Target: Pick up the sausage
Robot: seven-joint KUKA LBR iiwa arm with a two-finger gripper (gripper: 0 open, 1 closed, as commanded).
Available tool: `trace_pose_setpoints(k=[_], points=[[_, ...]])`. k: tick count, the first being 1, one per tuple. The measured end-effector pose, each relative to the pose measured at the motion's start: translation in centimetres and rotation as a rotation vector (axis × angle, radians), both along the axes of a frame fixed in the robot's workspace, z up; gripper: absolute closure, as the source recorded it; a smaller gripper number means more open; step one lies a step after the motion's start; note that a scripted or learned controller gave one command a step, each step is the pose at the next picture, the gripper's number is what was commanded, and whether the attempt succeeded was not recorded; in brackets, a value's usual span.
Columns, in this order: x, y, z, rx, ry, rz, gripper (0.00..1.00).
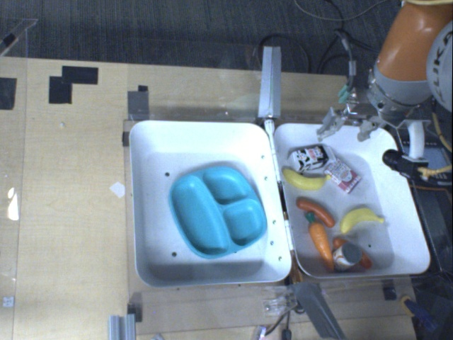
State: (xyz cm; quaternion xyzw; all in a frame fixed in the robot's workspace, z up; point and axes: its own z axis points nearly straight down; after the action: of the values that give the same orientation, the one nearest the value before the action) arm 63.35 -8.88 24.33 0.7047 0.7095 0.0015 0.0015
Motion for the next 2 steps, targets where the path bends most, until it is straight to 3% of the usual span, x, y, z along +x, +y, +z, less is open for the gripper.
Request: trace_pose_setpoints(k=[1,2], points=[[2.7,2.7,7.9,-0.001,-0.004,0.021,0.0],[-1.8,7.6,8.2,-0.001,-0.002,0.252,0.0]])
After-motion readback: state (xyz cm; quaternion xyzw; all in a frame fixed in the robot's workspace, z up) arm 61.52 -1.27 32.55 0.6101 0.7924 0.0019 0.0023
